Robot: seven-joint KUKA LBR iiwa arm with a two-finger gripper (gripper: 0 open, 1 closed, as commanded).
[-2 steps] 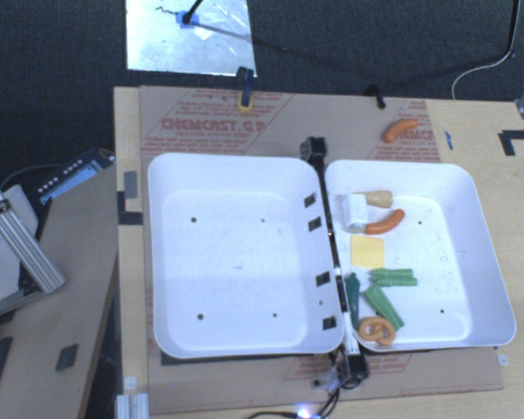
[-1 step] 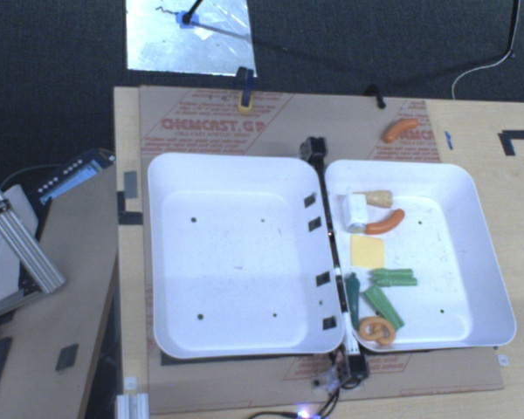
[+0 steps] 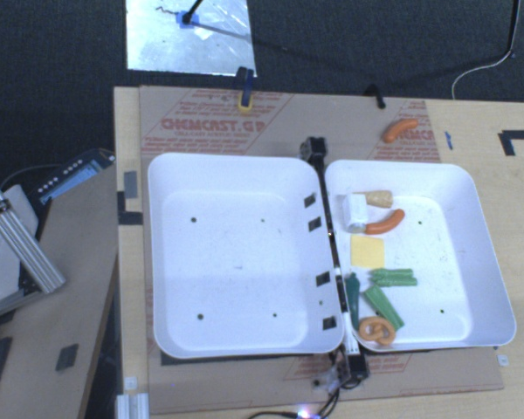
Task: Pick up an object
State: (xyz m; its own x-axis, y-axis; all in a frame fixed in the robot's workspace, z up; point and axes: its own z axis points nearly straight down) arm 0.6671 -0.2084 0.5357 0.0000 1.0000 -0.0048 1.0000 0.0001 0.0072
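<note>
In the right bin [image 3: 445, 260], close to its left wall: a red sausage [image 3: 383, 223], a yellow square [image 3: 368, 252] just below it, green sticks [image 3: 393, 278], a pretzel [image 3: 376, 330] in the bottom corner. Out on the tabletop [image 3: 472, 129], an orange sausage [image 3: 400, 130]. Cannot tell how open the pincer is, or how near.

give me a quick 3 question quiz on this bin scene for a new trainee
1. True or false: the yellow square lies in the left bin.
2. Which item lies on the bench outside both bins? A) the pretzel B) an orange sausage C) the green sticks
3. Fill in: the second orange sausage in the right bin lies just below a ____ block.

Key
1. False, it lies in the right bin.
2. B, it rests on the board beyond the right bin's far edge.
3. White.
</note>
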